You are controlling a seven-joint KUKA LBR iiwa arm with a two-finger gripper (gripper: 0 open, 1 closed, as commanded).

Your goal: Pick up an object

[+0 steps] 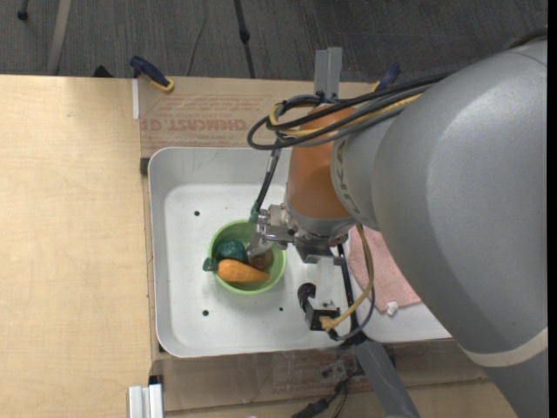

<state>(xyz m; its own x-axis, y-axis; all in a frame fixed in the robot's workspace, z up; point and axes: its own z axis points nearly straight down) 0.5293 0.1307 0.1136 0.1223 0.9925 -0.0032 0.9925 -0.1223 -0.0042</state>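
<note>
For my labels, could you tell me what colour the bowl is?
Light green bowl, clearest in the camera view.

Grey arm [452, 198] — pincer [259, 252] lowered

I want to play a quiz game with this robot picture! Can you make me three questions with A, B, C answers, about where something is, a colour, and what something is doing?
1. Where is the orange thing?
A. on the wooden bench
B. in the green bowl
C. on the pink cloth

2. What colour is the cloth?
A. pink
B. blue
C. black

3. How does the bowl stand?
A. upside down
B. on its side
C. upright in the white bin

Answers: 1 B, it lies inside the bowl's rim. 2 A, the cloth beside the arm is pink. 3 C, its open top faces up.
</note>
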